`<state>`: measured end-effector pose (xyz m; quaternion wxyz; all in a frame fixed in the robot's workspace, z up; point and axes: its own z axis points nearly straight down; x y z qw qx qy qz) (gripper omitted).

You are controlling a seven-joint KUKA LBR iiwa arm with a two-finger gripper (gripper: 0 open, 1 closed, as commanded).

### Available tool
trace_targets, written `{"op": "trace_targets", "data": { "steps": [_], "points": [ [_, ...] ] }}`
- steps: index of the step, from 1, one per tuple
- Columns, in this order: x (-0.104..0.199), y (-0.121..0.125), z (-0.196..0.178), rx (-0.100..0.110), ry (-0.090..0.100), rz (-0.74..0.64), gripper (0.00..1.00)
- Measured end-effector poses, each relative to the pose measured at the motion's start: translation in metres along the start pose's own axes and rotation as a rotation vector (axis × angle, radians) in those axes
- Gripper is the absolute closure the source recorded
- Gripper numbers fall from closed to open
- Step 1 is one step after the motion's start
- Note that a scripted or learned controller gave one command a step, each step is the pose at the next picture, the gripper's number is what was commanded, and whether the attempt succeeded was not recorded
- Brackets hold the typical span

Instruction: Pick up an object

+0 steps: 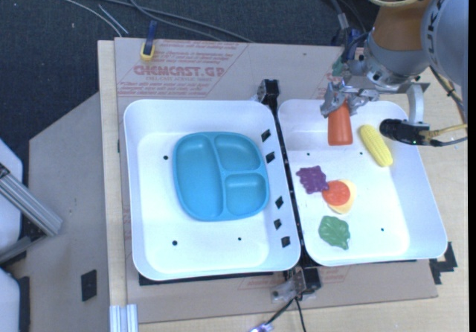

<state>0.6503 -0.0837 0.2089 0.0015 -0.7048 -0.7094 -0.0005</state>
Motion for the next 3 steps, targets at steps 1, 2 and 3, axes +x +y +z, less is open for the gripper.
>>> {"op": "trace_targets", "data": {
  "steps": [1,2,3],
  "points": [
    [0.050,-0.004,0.005,0.002,-0.001,0.002,1.00],
    [0.103,0.005,-0.008,-0.004,0.000,0.000,1.00],
    [0.154,0.007,-0.021,-0.004,0.000,0.000,1.00]
  ]
}}
